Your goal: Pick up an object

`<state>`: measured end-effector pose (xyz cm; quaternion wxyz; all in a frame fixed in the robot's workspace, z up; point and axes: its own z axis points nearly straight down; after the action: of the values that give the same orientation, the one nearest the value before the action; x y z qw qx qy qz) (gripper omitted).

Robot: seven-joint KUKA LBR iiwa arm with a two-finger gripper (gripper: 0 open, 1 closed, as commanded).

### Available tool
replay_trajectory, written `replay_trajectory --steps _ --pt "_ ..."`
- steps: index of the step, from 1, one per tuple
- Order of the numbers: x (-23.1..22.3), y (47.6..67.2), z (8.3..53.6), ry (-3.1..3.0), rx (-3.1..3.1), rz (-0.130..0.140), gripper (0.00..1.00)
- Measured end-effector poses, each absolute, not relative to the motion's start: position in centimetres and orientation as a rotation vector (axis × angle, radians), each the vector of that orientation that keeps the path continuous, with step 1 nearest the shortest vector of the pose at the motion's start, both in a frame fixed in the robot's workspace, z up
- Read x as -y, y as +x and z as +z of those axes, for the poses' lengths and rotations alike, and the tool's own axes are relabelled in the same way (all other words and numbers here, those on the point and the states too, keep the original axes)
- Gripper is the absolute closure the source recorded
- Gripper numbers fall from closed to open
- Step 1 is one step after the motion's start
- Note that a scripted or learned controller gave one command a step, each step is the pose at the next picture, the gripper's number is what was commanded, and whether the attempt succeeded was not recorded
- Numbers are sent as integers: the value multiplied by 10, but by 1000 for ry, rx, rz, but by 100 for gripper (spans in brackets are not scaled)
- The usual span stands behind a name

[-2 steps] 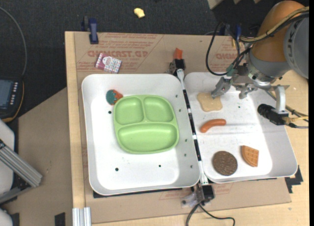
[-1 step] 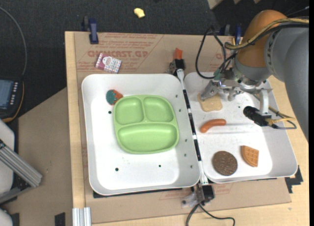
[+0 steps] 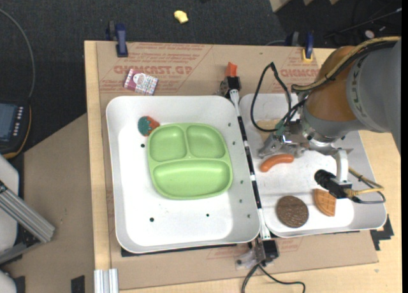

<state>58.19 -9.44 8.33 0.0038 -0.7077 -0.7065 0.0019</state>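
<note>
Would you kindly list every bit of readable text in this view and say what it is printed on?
"CHEMCAST GP", roughly, in red along the brown board behind the left bin; it repeats top right, partly hidden.
Small pink-and-white packet on the board: print too small to read.

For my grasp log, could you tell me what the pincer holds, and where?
It cannot be told: the pincer sits just above the orange sausage.

The gripper (image 3: 284, 140) hangs low over the right bin (image 3: 363, 218), just above an orange sausage (image 3: 276, 162) near its left edge; a green divided plate (image 3: 189, 160) fills the left bin (image 3: 127, 209) centre
</note>
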Motion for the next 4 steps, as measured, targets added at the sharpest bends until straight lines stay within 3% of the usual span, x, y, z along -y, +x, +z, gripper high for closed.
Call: replay_trajectory --steps 1,2,3,4 --pt "95 586 95 -2225 2221 -2 100" --pt "137 572 168 -2233 2224 -4 100" --pt "134 571 163 -2223 2222 -1 0" --pt "103 601 111 -2216 2224 1 0"
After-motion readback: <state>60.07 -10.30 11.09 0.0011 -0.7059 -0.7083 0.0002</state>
